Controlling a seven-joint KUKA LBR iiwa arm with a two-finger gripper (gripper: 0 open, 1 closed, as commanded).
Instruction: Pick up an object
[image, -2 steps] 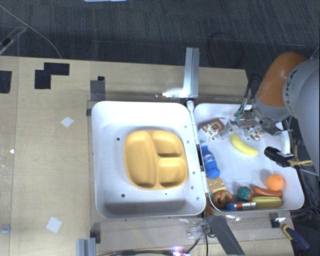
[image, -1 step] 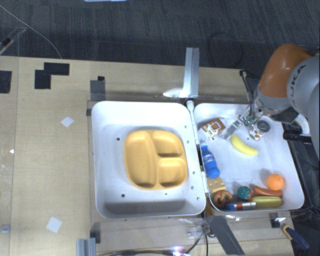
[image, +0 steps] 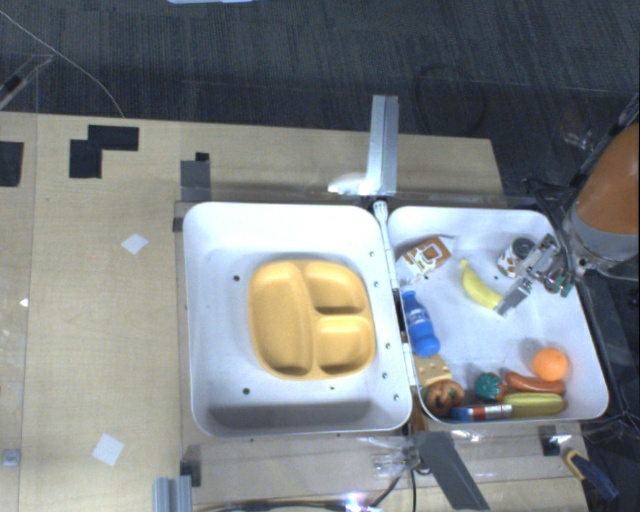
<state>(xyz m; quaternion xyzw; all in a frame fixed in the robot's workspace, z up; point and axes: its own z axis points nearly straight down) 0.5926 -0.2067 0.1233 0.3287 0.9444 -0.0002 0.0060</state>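
- While nothing sits between the fingers, the task looks to be at its approach step: the grasp has not begun, and any loose item in the right-hand bin could serve as the object to pick up.
- At the left, the left bin is a shallow white plastic tub with rounded corners and a smooth matte floor; in it lies a tan divided tray, moulded, glossy, with one long compartment and two smaller ones.
- In the right bin, along the left wall, a small printed packet lies at the far end, then a blue bottle on its side, a hard smooth cylinder.
- A yellow banana, curved and smooth, lies alone on bare floor near the bin's middle, just left of the gripper.
- Along the near wall things crowd together: a brownish lumpy toy, a teal ball, a long yellow piece, and an orange ball at the right.
- The gripper hangs at the bin's far right, metal fingers pointing down and left; they appear slightly spread, pinching nothing, their tips apart from the banana.
- My judgement is that the banana is the easiest target: the next move calls for shifting left, squaring the fingers across its narrow width, descending to the floor and closing. Its curve and slick skin may let it slip.
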